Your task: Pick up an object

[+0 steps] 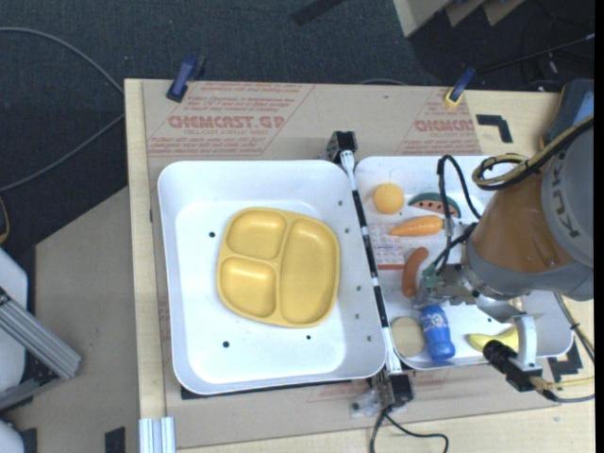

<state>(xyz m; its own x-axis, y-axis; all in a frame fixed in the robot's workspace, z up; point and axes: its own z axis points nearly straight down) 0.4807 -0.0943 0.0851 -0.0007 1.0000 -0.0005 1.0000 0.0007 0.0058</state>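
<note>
Gripper (436, 286) hanging over crowded right bin (370, 179), jaw state impossible to tell, sausage (414, 269) lying just beside it, blue can (436, 333) sitting near the front rim, yellow tray (279, 265) sitting mid left bin (189, 253)

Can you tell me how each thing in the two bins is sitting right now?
Yellow plastic divided plate: flat, right way up, in the left white bin.
Round orange ball: resting in the right white bin.
Orange toy carrot: lying on its side.
Reddish-brown toy sausage: lying down.
Blue can: lying on its side.
Yellow toy banana: lying flat, partly hidden by the arm.
Gripper: low over the right bin.
</note>
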